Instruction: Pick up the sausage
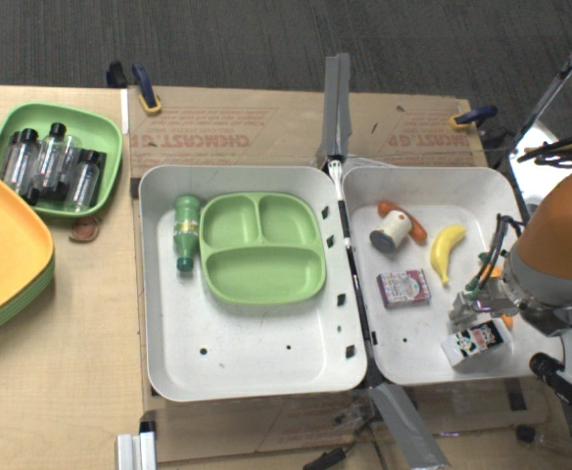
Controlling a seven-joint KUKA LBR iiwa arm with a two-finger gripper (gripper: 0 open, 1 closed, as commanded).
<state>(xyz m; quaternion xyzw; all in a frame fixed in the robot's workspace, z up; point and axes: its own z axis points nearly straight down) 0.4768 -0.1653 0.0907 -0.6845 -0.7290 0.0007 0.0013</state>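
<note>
1. Sausage (pixel 415 227): a small orange-red piece in the upper part of the right bin (pixel 462 179), partly hidden behind a white cup (pixel 392 231) that lies on its side and touches it. Its long axis appears to run from upper left to lower right.
2. Gripper (pixel 470 311): low over the right bin's lower right corner, beside a small printed card (pixel 476 341). Whether it is wide or narrow cannot be told from this angle; nothing shows between its tips.
3. Key relation: the sausage lies up and to the left of the gripper, well apart, with a banana (pixel 447 251) and a pink packet (pixel 404 288) between.
4. Left bin (pixel 168 360): a green divided tray (pixel 262 247) and a green bottle (pixel 186 231).
5. Judgement: the cup's contact likely crowds the approach.
</note>
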